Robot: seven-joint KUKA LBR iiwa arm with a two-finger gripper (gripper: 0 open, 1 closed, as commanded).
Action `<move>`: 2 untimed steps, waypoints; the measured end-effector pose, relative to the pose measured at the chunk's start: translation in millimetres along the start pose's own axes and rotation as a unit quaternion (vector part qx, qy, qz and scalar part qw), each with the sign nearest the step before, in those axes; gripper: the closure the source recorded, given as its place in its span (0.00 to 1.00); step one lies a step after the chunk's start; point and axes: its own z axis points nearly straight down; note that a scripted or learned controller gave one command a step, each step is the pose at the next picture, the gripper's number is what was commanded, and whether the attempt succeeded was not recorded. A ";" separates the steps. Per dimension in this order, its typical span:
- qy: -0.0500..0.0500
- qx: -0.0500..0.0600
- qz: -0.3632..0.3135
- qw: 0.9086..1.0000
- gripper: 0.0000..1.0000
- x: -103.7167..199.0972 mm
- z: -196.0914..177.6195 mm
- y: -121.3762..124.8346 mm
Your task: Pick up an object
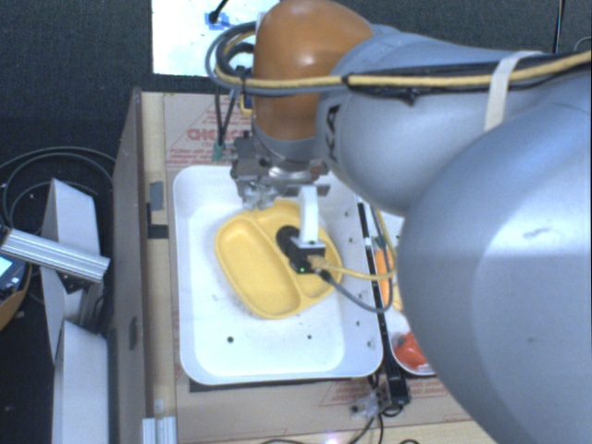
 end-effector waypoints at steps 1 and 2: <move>0.000 -0.001 -0.003 1.000 1.00 0.2 -10.6 0.5; 0.000 0.002 0.002 1.000 1.00 3.2 20.6 -14.6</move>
